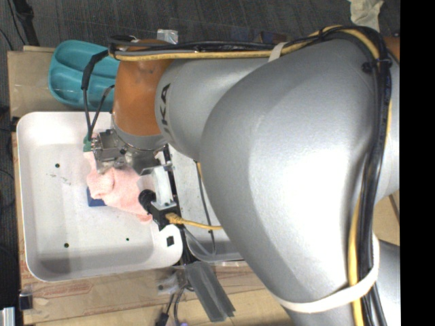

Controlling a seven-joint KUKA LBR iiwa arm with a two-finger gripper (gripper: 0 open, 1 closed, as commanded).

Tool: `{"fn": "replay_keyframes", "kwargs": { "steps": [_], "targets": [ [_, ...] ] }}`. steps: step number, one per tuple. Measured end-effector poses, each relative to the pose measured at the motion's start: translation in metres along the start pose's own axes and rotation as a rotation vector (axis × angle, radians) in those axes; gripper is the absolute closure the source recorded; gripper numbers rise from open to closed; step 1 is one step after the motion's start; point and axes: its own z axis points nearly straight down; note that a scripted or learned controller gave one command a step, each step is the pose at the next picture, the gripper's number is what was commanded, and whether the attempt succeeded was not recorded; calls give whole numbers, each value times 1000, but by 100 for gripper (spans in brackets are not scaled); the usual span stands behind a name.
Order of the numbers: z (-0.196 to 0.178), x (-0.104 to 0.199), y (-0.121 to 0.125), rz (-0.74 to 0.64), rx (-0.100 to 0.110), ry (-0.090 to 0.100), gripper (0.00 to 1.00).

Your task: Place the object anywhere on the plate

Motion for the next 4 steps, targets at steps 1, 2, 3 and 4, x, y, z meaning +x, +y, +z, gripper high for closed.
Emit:
{"fn": "replay_keyframes", "kwargs": {
  "steps": [1,2,3,4],
  "targets": [
    [-9,36,-48,16,3,-1,100],
    [-52,-17,-70,8,2,0,100],
    [17,-2,-44,24,5,-1,100],
    [-22,-60,-90,-44,4,1,100]
  ]
}}
